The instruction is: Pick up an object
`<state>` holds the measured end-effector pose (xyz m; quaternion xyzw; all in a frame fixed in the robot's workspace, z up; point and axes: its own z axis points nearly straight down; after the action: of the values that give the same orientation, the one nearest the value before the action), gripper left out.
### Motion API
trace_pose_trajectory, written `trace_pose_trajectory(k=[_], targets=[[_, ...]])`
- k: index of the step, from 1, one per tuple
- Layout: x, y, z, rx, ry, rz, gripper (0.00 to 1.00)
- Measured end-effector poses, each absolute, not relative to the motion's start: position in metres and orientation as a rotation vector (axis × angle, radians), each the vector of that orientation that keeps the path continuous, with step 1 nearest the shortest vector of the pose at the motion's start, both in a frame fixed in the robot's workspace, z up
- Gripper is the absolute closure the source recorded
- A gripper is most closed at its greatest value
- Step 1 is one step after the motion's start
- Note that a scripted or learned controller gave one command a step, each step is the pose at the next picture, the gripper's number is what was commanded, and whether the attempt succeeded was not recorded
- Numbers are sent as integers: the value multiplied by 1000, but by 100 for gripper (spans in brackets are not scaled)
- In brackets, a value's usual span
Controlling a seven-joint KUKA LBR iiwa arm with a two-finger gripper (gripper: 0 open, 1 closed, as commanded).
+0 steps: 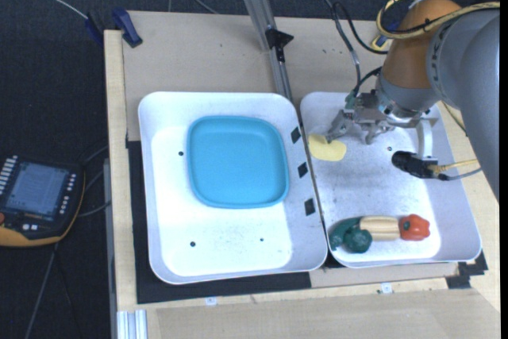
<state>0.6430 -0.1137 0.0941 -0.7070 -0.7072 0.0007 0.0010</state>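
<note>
Nothing is reading clearly anywhere: the lit screen of the grey handheld control pendant (36,194) is showing only a blur.

Cut off by the right edge: the grey arm (476,52), its far side out of frame. Partly hidden under the gripper (359,123): the near rim of the right bin (452,194) and the upper edge of the pale yellow piece (329,148), with touch or gap between fingers and piece impossible to tell. Too small and blurred to read: the screen of the handheld pendant (36,194), itself clipped at the left edge
</note>
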Motion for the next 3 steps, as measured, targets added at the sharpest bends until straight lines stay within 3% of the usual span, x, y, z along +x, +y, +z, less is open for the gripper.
trace_pose_trajectory(k=[1, 3], targets=[[644, -114, 107, -2222, -2223, -2, 100], [654, -117, 207, -2224, -2225, -6, 100]])
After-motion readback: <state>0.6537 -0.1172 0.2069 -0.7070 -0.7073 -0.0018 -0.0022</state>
